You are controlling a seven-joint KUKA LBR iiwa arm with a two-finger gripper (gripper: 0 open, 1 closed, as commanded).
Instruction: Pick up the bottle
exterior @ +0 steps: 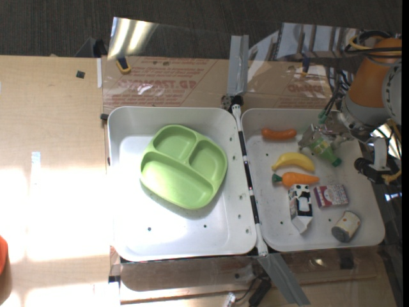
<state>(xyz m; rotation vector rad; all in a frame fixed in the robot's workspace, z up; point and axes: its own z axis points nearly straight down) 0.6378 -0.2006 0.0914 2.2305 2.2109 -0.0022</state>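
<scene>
1. Light wooden bench (51, 171) under a dark floor; two shallow white bins side by side, with clear plastic sheeting taped behind them.
2. Left bin (128, 235) holds a green divided plate (184, 166).
3. Right bin (377, 226) holds an orange-red toy sausage (279, 133), a banana (294, 162), a carrot (295, 179), a small black-and-white carton (301, 208), a red-and-white packet (331, 196) and a short pale cylinder (346, 226).
4. The bottle (324, 148) (small, greenish, partly hidden) lies at the far right of the right bin, just beyond the banana.
5. The end effector (321, 136) sits directly over the bottle; I cannot tell whether it is spread or closed, nor whether it pinches anything.
6. Handling judgement: likely light, stiff plastic, smooth and rounded, so prone to rolling or slipping. Best grip is across the body at mid-length.
7. Writing: reversed reddish print on the sheeting, unreadable; carton and packet labels too small to read.
</scene>
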